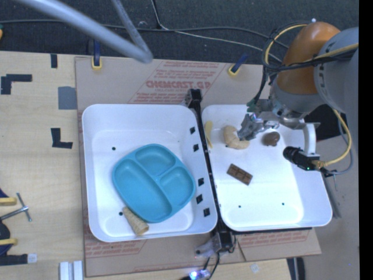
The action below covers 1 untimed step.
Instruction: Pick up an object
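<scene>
On a cardboard sheet (175, 80) over the bench sit two glossy white bins. The left bin (99, 133) holds a smooth blue divided tray (152, 181) and, at its 7 o'clock, a cork-like cylinder (134, 221). In the right bin (274, 209) the gripper (249, 127) hangs over a pale lumpy piece (234, 137) — whether its jaws are spread I cannot tell — a brown bar (239, 174) at 6 o'clock, a rounded brown piece (270, 138) at 3.

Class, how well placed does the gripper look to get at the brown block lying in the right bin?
Probably yes. The brown block lies alone on the floor of the right bin, nothing on or against it. The gripper hangs just above it in the view, over a pale lump.
</scene>
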Available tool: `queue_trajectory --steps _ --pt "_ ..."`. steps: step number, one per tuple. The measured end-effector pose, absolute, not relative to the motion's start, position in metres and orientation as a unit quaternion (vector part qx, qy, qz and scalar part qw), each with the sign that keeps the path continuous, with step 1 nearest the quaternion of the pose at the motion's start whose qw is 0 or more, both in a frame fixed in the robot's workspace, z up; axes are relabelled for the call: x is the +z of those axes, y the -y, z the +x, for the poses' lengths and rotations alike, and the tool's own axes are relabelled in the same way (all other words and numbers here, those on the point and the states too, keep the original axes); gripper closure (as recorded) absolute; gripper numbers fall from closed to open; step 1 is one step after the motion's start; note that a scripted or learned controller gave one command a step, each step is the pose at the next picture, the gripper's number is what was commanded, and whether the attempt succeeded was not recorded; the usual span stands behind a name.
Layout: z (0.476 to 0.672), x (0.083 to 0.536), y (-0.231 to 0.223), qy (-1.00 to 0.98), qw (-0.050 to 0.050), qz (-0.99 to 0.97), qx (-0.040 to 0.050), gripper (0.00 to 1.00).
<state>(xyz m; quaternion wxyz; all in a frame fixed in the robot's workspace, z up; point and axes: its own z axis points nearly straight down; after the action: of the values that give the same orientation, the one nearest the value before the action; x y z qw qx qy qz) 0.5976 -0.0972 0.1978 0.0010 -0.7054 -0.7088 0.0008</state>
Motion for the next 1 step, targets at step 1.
queue_trajectory --steps 1 --pt "0.5825 0.2106 0.0499 0.709 0.001 -0.705 0.0005 1.00"
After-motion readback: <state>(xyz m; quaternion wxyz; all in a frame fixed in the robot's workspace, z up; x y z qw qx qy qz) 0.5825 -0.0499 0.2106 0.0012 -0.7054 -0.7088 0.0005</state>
